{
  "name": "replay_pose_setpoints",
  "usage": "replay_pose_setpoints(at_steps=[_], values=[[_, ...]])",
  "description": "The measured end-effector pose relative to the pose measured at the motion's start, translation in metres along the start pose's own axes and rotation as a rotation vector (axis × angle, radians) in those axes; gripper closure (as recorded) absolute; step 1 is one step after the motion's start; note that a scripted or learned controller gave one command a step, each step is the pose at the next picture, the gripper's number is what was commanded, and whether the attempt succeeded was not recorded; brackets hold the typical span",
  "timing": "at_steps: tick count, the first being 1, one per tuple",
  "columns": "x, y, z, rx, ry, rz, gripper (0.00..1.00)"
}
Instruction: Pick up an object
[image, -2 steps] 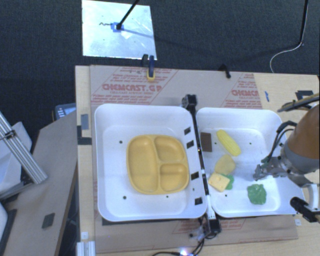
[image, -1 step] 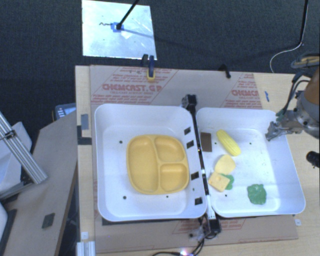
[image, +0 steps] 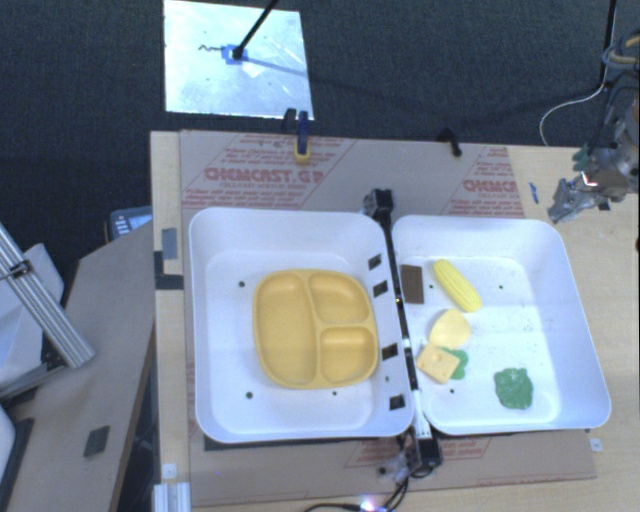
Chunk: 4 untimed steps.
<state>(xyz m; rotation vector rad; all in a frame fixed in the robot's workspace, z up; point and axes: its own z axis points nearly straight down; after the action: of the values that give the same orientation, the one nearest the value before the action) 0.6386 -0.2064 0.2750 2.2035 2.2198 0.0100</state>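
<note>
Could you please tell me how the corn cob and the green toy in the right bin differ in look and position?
The corn cob is yellow, long and slanted; the green toy is green, squat and lumpy. The corn cob lies toward the far part of the right bin, while the green toy sits near its front edge. Both lie loose on the bin floor, apart from each other.

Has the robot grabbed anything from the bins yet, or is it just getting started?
Just getting started, it seems. Nothing looks picked: the corn cob, the yellow pieces and the green toy all lie in the right bin, and the yellow tray sits in the left bin. The gripper hangs outside the bins, at the bench's far right. Reaching in and grasping are left.
</note>
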Motion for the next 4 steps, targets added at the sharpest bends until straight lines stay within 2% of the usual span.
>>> replay_pose_setpoints(at_steps=[1, 2, 3, 4], values=[[-0.001, 0.013, -0.199, -0.007, -0.003, 0.000, 1.00], [0.001, 0.029, 0.001, 0.025, 0.009, 0.005, 1.00], [0.050, -0.026, 0.197, 0.019, 0.008, 0.006, 1.00], [0.050, 0.034, 0.059, -0.006, 0.000, 0.001, 1.00]])
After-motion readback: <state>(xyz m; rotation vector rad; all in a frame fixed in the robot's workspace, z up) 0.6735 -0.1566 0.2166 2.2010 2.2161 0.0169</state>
